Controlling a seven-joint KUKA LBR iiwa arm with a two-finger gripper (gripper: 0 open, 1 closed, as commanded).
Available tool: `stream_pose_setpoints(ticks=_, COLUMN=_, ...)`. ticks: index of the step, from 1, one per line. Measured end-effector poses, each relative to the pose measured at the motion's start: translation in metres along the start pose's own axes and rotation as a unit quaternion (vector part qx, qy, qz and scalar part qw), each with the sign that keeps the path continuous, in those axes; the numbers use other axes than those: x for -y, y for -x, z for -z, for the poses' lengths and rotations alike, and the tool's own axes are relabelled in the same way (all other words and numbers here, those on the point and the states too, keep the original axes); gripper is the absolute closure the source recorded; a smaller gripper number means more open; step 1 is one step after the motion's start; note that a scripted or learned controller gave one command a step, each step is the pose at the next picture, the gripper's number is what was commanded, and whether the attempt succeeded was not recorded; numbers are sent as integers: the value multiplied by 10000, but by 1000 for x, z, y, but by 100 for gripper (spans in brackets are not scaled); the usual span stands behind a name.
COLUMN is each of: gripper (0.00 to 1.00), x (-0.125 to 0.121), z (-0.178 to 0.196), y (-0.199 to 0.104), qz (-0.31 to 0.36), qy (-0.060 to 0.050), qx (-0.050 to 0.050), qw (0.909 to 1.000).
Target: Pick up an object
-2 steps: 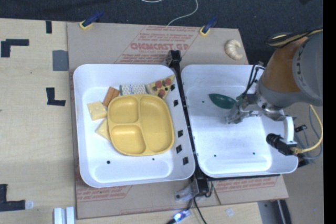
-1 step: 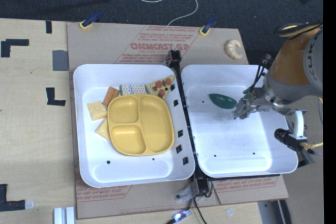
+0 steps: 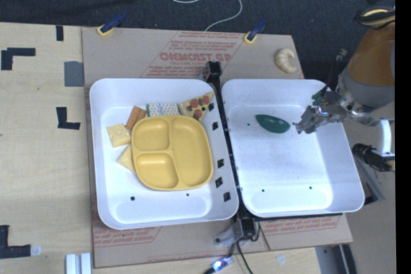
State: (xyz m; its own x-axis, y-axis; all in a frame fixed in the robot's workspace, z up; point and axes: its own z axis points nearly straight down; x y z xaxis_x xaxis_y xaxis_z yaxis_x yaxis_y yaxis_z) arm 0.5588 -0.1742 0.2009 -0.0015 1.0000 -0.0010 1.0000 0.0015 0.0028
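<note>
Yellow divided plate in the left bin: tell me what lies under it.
Poking out from under the yellow divided plate: tan square pieces, an orange piece and patterned items. What else lies beneath is hidden.

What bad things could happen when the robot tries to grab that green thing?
The green thing looks flat and smooth, so the gripper beside it might slide off or just push it across the right bin. The gripper is also close to the bin's right side, so it could bump the wall. And the yellow tray covers some pieces in the left bin, so those would be hard to grab.
</note>
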Motion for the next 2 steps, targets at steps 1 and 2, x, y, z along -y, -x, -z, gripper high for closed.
stream_pose_setpoints(ticks=1, gripper=100, x=-1, z=24, y=-1, qz=1, qy=-11, qx=-4, qw=10000)
stream_pose_setpoints(ticks=2, gripper=100, x=27, z=19, y=-57, qz=14, qy=-35, qx=-13, qw=10000)
